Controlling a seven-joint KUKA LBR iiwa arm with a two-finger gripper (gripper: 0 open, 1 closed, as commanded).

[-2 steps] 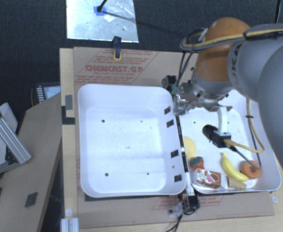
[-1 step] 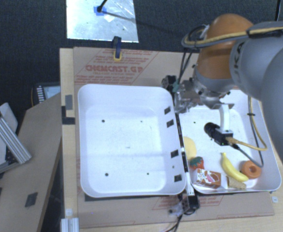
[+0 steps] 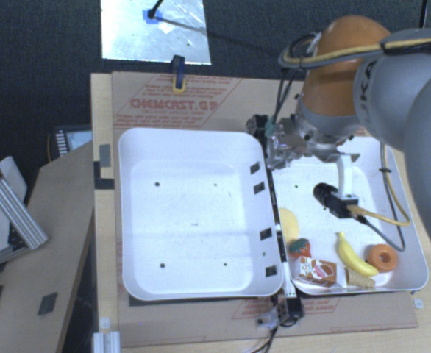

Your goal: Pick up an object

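Since the task names no particular object, any item in the right bin (image 3: 419, 267) could serve, and all of them sit in its 6 o'clock end. In the camera view the gripper (image 3: 278, 153) hangs at the bin's 11 o'clock corner, close to the wall it shares with the left bin (image 3: 193, 212), well apart from the items.

A pale yellow piece (image 3: 289, 225) lies at 6 o'clock from the gripper, against that shared wall, and looks to be the nearest candidate. The banana (image 3: 351, 252) lies at about 5 o'clock from the gripper, farther off, with its long axis running from 11 to 5 o'clock. An orange ring (image 3: 382, 257) sits just beside the banana at its 3 o'clock side. A red-and-white packet (image 3: 317, 271) lies flat near the bin's 6 o'clock rim.

My judgement is that the coming move must carry the gripper toward 6 o'clock and down.

The bulk of the arm (image 3: 348, 57) overhangs the gripper, so I cannot tell whether it is wide or narrow; nothing is seen held. A small red thing (image 3: 300, 248) above the packet is too small to identify.
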